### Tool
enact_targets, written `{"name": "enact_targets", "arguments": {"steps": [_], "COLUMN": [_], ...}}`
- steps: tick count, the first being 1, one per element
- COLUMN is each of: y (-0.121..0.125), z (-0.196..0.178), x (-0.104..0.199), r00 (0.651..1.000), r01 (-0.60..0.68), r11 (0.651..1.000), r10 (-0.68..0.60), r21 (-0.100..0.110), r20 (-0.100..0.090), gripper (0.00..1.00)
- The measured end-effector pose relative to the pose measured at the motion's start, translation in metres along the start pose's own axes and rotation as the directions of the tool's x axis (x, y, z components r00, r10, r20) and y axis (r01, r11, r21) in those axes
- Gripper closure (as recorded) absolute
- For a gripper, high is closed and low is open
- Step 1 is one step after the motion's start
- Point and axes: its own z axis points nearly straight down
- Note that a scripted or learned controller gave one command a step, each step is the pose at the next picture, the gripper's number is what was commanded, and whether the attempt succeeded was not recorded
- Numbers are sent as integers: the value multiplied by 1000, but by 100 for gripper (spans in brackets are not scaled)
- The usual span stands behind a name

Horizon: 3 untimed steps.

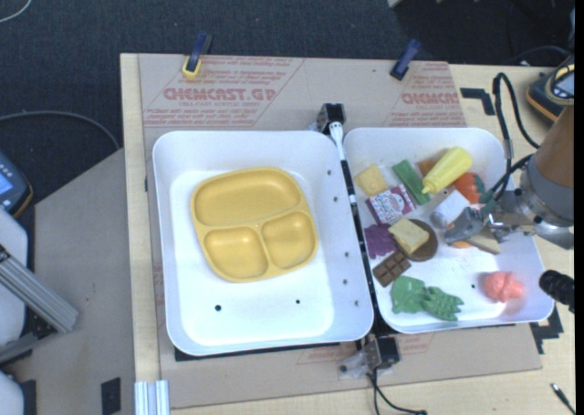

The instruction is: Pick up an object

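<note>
The right bin [520,313] holds several small items. Among them are a yellow bottle [447,169], a green stick [411,182], a yellow cube [370,180], a pink-purple packet [391,203], a brown chocolate piece [391,267], a green toy [424,299] and a pink ball-like thing [502,286]. My gripper [469,227] reaches in from the right, low over the middle of this bin. It sits beside a white-grey object [449,210] and above an orange piece [461,243]. A red-orange item [468,187] lies just behind it.
A yellow divided plate [254,222] lies in the left bin [274,322]. A black divider clip [331,117] sits between the bins at the back. Cables [506,112] and the arm body [552,185] crowd the right bin's far right edge.
</note>
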Motion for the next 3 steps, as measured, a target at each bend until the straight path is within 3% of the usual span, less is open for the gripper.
{"name": "enact_targets", "arguments": {"steps": [1, 3], "y": [1, 48], "z": [-28, -13], "x": [0, 112], "r00": [1000, 1000], "r01": [0, 7], "r11": [1000, 1000], "r10": [0, -7], "r21": [1, 3], "r20": [-1, -4], "gripper": [100, 100]}}
